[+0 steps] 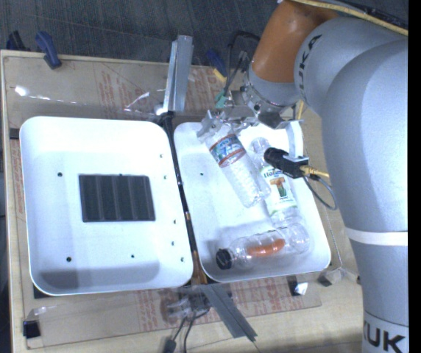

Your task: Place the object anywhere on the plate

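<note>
- Over the right bin (196,197), at about one o'clock from the middle of the camera view, the gripper (229,118) hangs at the neck end of a clear water bottle (236,164) with a blue-and-red label.
- Whether it is closed on that bottle or merely above it I cannot tell; the wrist and cabling mask the tips.
- That bottle lies slanted, its cap end toward eleven o'clock and its base toward five o'clock.
- Two more clear bottles share the bin: one with a green-and-orange label (278,186) just beside it at three o'clock, and one with a dark cap (258,248) lying across the bin's six o'clock edge.
- At nine o'clock sits the left bin (41,197), and the dark ribbed plate (117,197) rests at its middle.
- Judged step: picking, not yet carrying.
- Next move, as I read it: secure the bottle, lift it clear of the wall between the bins, and travel toward nine o'clock to the plate.
</note>
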{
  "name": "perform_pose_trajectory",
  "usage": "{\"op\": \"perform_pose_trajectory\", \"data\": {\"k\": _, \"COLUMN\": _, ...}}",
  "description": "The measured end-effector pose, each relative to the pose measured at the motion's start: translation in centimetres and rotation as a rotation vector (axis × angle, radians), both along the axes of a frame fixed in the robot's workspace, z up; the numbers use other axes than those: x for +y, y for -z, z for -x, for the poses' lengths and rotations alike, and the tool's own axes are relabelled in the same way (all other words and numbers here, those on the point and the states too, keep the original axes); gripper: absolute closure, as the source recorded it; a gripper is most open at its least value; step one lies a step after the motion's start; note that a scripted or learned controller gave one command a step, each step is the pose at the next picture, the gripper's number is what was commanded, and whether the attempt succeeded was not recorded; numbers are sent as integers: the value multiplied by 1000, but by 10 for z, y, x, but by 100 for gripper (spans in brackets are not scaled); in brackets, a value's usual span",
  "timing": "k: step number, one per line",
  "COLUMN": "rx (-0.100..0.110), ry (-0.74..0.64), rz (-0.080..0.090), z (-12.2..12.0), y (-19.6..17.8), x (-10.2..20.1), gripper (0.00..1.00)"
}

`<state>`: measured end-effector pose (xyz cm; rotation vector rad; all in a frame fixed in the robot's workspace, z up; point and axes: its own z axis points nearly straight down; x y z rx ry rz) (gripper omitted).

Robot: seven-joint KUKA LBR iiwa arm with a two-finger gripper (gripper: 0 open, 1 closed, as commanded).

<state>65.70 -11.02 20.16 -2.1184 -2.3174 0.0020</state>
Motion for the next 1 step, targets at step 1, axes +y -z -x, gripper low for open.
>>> {"op": "perform_pose_trajectory", "data": {"k": 1, "rx": 2, "ry": -135, "rz": 0, "z": 40, "y": -4, "x": 40, "gripper": 100}}
